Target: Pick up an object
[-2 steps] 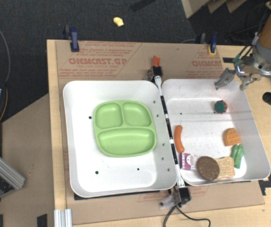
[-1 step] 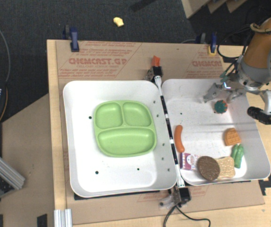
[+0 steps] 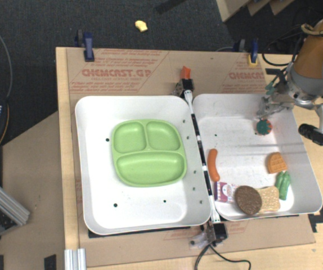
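While I watch the gripper above the small ball, finger gap unclear | ball judged light, round, slippery | grip across middle.

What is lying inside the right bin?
The right bin holds a hot dog, a small green-red item under the gripper, a cracker, a green vegetable, a brown patty overlapping toast, and a packet.

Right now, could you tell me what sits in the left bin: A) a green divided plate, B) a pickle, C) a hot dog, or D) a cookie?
A: the green divided plate lies alone in the left bin, while the food items are in the right bin.
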Tool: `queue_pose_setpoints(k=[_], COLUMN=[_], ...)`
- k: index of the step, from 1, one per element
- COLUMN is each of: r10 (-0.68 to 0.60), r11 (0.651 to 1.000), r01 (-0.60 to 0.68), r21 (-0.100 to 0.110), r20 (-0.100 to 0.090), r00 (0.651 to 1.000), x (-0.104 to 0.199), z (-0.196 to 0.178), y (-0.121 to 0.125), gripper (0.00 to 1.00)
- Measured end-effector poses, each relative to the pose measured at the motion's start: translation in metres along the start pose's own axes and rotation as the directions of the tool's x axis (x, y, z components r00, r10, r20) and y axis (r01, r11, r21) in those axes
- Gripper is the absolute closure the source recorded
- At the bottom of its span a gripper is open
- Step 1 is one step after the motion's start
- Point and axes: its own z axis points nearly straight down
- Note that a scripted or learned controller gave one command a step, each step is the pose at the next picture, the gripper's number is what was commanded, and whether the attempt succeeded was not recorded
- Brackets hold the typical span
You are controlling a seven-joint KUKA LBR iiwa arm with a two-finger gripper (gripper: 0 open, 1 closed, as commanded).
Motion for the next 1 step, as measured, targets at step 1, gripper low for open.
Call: queue_pose_setpoints(k=[1], r10=[-0.001], r11=[1.000], r01=[0.001], r21=[0.004], r20=[-0.005], r00=[1.000], x=[0.0021], z=[0.0008], y=[0.0000], gripper=[0.00])
